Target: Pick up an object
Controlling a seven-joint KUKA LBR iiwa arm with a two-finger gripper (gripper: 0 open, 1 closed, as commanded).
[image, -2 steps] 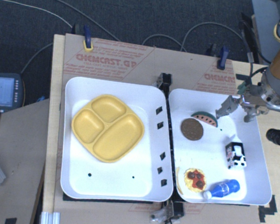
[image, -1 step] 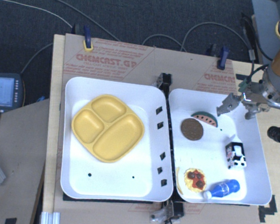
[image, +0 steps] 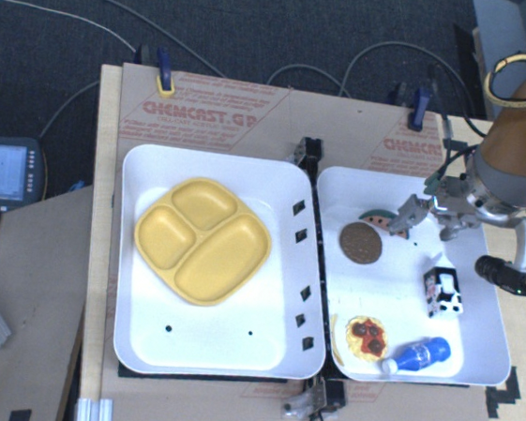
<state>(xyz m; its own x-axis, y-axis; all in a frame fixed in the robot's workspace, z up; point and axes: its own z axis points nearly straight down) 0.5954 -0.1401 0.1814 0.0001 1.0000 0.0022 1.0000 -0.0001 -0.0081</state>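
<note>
Across the bench sit two white bins: the left bin [image: 127, 331] bears a yellow divided plate [image: 203, 240], and the right bin [image: 487, 358] holds the candidates for picking. Over that bin's upper right corner hangs the arm [image: 522, 131], its gripper [image: 430, 214] low near the far wall; whether its jaws are open or closed cannot be told. Nothing shows between them, so the step looks like the approach. Nearest lie a brown disc [image: 361, 243] and a small green-and-red piece [image: 380, 217]; a blue bottle [image: 418, 354], a small pizza [image: 367, 338] and a black-and-white cow figure [image: 442, 292] lie nearer the front. Next, it likely needs to centre over one object and descend.
</note>
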